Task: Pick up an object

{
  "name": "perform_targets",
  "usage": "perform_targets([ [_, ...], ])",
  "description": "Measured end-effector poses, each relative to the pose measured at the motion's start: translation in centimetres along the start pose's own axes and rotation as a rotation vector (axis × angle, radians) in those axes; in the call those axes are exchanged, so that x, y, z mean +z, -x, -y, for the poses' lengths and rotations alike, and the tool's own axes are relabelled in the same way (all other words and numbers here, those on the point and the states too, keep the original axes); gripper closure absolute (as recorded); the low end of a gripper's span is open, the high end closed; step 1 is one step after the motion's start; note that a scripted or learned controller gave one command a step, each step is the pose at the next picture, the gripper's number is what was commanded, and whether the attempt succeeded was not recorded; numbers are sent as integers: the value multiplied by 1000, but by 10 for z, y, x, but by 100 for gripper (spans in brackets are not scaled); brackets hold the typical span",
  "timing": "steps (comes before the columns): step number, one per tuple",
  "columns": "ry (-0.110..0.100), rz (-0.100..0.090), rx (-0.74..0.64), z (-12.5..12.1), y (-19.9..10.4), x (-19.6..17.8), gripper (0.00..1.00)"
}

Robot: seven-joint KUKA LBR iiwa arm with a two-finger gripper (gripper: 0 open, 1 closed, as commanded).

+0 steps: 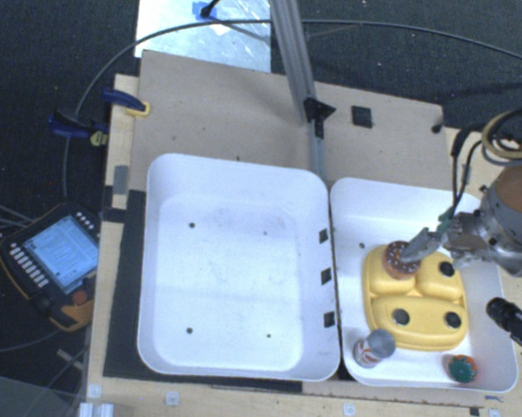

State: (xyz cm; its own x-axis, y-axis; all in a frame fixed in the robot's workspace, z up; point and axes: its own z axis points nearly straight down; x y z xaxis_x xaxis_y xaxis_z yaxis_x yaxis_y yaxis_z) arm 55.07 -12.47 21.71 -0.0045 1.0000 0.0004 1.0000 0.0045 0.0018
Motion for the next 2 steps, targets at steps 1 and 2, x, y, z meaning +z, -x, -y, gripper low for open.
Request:
perform_targets([
  [1, -4, 0, 3, 4, 5, 61, 0],
  [2, 2, -11, -2, 0, -5, 117, 0],
])
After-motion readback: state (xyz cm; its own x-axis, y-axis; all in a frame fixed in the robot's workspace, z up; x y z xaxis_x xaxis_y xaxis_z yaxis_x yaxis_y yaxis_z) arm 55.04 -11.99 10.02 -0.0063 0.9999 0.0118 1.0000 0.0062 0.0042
